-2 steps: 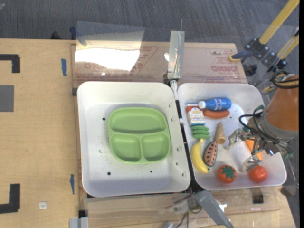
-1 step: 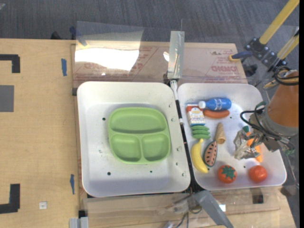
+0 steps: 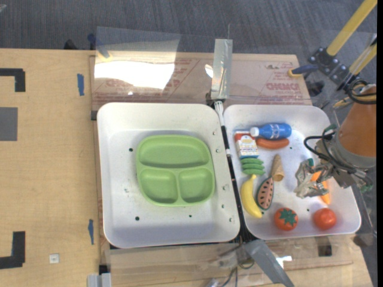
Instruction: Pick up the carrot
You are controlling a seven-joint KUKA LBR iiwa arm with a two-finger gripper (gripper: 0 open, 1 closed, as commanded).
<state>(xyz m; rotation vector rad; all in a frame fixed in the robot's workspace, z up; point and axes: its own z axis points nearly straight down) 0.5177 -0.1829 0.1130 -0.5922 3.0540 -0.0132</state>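
The carrot (image 3: pixel 325 197) is a small orange piece lying in the right bin (image 3: pixel 350 223) near its right wall, and the gripper covers most of it. My gripper (image 3: pixel 310 180) hangs low over the bin, directly on the carrot's left end, with the orange-banded wrist (image 3: pixel 359 130) above it at the right edge. Bits of orange show through the gripper's metal parts. Whether the carrot is gripped cannot be made out.
The right bin also holds a blue bottle (image 3: pixel 272 129), a red sausage (image 3: pixel 273 142), a small carton (image 3: pixel 244 145), a green pod (image 3: pixel 251 165), a cone (image 3: pixel 277 167), a banana (image 3: pixel 249 197), a watermelon slice (image 3: pixel 265 192) and two red fruits (image 3: pixel 286 219) (image 3: pixel 324 219). A green divided plate (image 3: pixel 175 169) lies in the left bin (image 3: pixel 114 220).
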